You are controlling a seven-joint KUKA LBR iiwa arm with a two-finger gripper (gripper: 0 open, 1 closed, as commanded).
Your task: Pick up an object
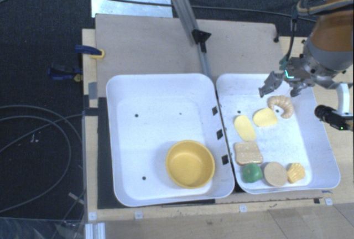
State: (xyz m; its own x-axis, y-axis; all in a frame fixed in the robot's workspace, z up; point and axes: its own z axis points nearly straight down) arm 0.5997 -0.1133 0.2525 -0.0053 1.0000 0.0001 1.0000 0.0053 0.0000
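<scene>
Nearest the lens: yellow bowl point(190, 164), upright in the left bin point(127, 91), toward its front right corner. Nothing else in that bin with it.

Right bin point(321, 138) holds the small items, all play food by the look. Taking the croissant point(281, 105) as landmark: pale yellow slice point(265, 118) touching it on the left; yellow oval piece point(245, 128) further left and toward the front; toast slice point(247, 152) in front of that. Along the front wall sit a green round piece point(252, 173), a tan disc point(275, 174) and a small yellow shell shape point(296, 172), packed close.

End effector point(285, 83) hovers just behind the croissant, fingers spread apart, nothing between them. Likely target is the croissant, though that is a guess from position.

Risks, as judged from here: the croissant is curved and lies against the yellow slice, so one finger could land on the slice and push both sideways. A shallow close may slide off the rounded back. Descending too near the bin's rear wall could catch a finger on the rim.
</scene>
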